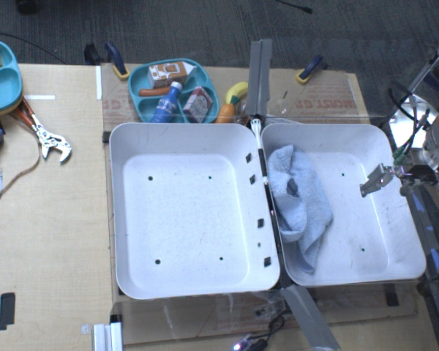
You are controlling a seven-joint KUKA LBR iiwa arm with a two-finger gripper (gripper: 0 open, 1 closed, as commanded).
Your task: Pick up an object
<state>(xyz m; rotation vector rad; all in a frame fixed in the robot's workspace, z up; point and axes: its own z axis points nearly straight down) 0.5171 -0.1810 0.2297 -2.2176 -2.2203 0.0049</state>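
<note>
Lying crumpled, pale blue cloth (300, 199)

Two bins side by side: left bin (132, 218), right bin (380, 258). Cloth (301, 203) in right bin, against its left wall. Gripper (373, 181) over right bin's right part. Tray (140, 86) behind left bin; wrench (47, 139) left of the bins.

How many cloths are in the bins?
1. A light blue cloth lies crumpled along the left side of the right bin, against its left wall. It is bunched, so something could be hidden underneath it.
</note>
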